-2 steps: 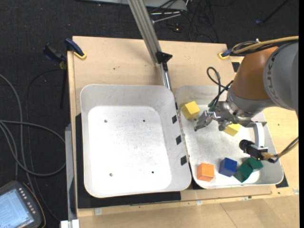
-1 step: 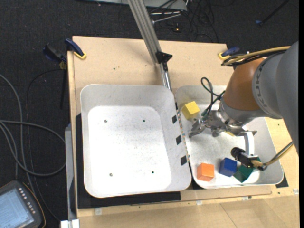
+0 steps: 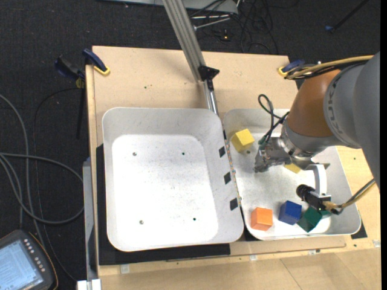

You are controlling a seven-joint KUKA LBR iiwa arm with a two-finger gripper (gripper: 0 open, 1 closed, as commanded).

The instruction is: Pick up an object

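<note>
Starting at the near rim of the right bin (image 3: 344,227), we find three things close together: an orange cube (image 3: 262,218), a blue cube (image 3: 290,212) just to its right, and a green block (image 3: 309,220) against the blue one's right side. Farther in, the claw (image 3: 262,162) hangs low over the bin's white floor, pointing toward the wall shared with the left bin (image 3: 163,174). From this angle we cannot tell whether the claw is released or clenched, and we see nothing held in it. A small yellow piece (image 3: 292,168) peeks out just right of it, partly hidden by the wrist. Just beyond the claw sits a yellow cube (image 3: 243,140), very near it; we cannot tell whether they touch. Behind, the grey arm (image 3: 351,107) with its orange band (image 3: 308,104) reaches in from the right over the bench (image 3: 151,77).
</note>
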